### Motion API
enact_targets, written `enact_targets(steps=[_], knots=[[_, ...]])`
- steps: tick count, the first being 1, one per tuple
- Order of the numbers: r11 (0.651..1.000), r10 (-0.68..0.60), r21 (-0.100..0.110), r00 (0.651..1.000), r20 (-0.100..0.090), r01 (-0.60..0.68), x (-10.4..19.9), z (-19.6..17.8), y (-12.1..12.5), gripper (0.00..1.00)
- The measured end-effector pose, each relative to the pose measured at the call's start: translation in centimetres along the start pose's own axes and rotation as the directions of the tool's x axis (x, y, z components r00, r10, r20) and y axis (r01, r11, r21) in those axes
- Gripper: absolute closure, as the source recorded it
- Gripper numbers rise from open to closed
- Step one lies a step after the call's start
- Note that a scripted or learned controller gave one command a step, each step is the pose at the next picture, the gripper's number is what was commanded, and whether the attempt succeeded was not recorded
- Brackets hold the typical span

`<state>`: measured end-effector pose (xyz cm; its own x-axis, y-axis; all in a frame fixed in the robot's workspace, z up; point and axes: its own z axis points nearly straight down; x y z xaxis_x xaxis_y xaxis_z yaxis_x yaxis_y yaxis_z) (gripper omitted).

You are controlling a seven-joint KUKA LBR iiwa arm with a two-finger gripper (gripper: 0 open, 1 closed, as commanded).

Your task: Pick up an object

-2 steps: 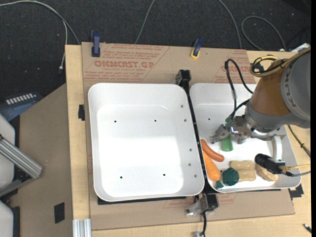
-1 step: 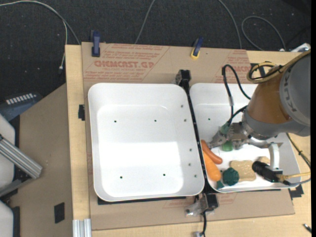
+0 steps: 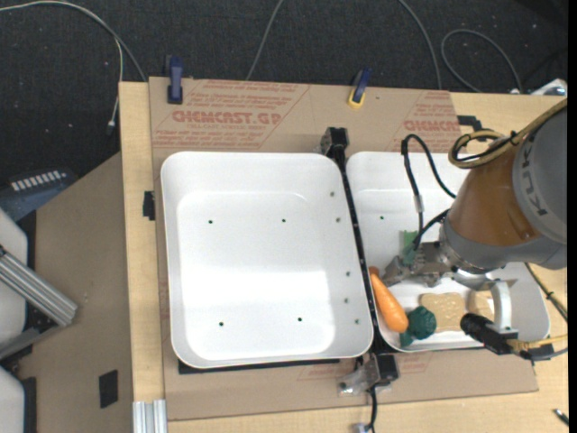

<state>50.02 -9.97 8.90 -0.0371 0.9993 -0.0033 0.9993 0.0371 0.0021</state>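
Carrot (image 3: 389, 301), tip toward far-left

Dark carpet (image 3: 72, 70) around cardboard-topped bench (image 3: 144, 269).

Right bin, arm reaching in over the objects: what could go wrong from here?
The carrot, teal object and tan slab crowd the right bin's near corner, so the gripper may nudge a neighbour. The carrot lies against the bin wall, leaving little room for a grasp.

Arm (image 3: 505, 206) reaches in from right, end effector (image 3: 410, 262) pointed down.
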Motion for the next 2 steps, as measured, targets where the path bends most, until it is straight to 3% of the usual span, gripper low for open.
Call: enact_targets(steps=[1, 2], knots=[[0.999, 0.036, -0.001, 0.999, -0.002, -0.036, -2.6, 0.4, 8.0, 0.0], [0.999, 0.037, -0.001, 0.999, -0.002, -0.037, -4.6, -4.5, 8.4, 0.0]])
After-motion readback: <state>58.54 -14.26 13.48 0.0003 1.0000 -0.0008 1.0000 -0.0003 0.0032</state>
